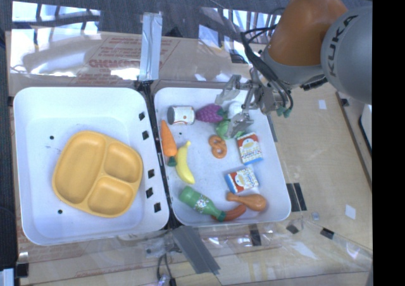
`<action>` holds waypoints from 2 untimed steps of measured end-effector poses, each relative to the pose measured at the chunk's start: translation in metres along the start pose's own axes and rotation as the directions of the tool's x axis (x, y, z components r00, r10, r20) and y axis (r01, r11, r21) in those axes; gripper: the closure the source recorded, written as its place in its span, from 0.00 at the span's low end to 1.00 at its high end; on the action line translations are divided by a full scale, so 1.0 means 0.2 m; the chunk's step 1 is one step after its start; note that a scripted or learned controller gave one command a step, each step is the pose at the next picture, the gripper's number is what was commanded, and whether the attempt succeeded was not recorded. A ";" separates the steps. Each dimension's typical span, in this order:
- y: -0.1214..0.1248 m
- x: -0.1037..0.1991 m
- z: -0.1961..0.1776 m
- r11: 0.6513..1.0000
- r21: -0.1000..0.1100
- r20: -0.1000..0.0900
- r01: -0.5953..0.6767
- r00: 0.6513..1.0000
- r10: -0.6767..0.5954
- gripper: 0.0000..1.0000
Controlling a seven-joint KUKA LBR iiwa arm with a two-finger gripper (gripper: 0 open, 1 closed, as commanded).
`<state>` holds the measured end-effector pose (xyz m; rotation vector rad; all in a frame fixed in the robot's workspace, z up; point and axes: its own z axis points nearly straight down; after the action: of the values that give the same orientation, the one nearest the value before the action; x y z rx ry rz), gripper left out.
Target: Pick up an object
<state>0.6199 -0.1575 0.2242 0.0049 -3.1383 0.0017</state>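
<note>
Far to the gripper's left, the yellow moulded-plastic divided plate (97, 171) lies flat in the left white bin (28, 104), well apart from everything else, so it plays no part in this reach. The loose toys sit scattered in the right white bin (278, 205). Below and left of the gripper lie the orange plastic carrot (168, 139) and the yellow plastic banana (184, 163); the small white can with a red label (181, 115) lies on its side to its left. The purple toy grape bunch (209, 112) is just beside the gripper on its left, and the brown pretzel (218, 146) sits just below. Lower down rest the green plastic bottle (200, 204) and the brown toy drumstick (249, 201).

The two-finger gripper (238, 114) is down at the bin's upper edge, over a small green toy (223, 128), the likely pick. I cannot tell its opening or whether it grips anything.
</note>
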 end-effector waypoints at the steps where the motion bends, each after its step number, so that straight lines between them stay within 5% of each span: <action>1: -0.26 0.20 0.57 0.978 -0.005 -0.003 0.207 0.978 -0.207 0.00; 2: -0.02 0.16 0.67 0.974 -0.004 0.000 0.225 0.974 -0.225 0.00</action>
<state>0.5882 -0.1624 0.0896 0.3595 -3.1173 -0.0056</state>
